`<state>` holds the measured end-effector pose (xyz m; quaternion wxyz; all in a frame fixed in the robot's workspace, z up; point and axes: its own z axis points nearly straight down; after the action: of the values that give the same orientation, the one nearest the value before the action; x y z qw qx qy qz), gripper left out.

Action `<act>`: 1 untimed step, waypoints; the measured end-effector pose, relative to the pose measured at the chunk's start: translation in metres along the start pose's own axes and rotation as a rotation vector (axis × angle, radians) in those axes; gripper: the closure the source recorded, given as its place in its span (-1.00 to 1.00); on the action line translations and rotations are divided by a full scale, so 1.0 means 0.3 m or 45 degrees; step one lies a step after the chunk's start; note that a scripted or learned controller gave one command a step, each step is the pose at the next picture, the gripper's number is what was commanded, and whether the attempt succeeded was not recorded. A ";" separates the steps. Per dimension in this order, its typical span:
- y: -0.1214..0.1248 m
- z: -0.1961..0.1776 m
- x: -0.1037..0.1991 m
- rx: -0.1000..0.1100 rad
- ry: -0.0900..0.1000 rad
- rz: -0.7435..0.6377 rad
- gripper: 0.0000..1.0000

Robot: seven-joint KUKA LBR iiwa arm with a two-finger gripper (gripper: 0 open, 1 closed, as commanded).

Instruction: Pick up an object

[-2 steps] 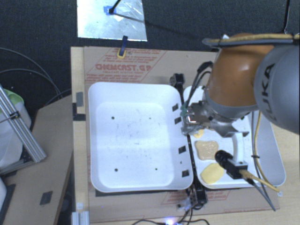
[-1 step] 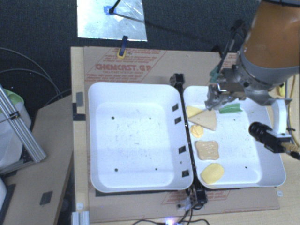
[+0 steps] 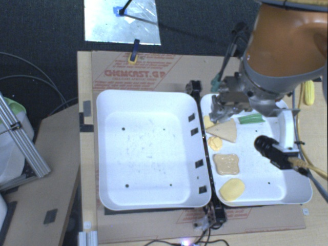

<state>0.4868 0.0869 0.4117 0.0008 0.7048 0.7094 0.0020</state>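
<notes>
Far left, off the bench: slanted aluminium rails [image 3: 23, 142]. Up top on the dark floor, a shiny silver sheet [image 3: 122, 14]; just below it a small yellow clamp [image 3: 134, 57] at the edge of the brown board [image 3: 87, 188] under both bins. On that board, red print reading "CHEMCAST GP" [image 3: 134, 73], with more red lettering at the near edge, too cut off to read. Then the left bin [image 3: 148, 99], white, flecked with dark specks. Along the seam, a row of black clips [image 3: 195, 131] joining it to the right bin [image 3: 297, 191]. Inside the right bin, from its left wall: a pale yellow wedge [image 3: 225, 132], a small yellow lump [image 3: 216, 143], a tan toast-shaped piece [image 3: 226, 163], a yellow oval [image 3: 232, 189]. Directly over the wedge's upper corner and hiding it, the gripper [image 3: 221, 114]; cannot tell how far open, nor whether anything is in its hold. Just right of the gripper, a green strip [image 3: 250, 119].
</notes>
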 end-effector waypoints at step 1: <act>0.002 -0.181 0.187 -0.005 0.003 -0.004 1.00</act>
<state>0.4868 0.1430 0.4659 0.0015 0.7037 0.7105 0.0041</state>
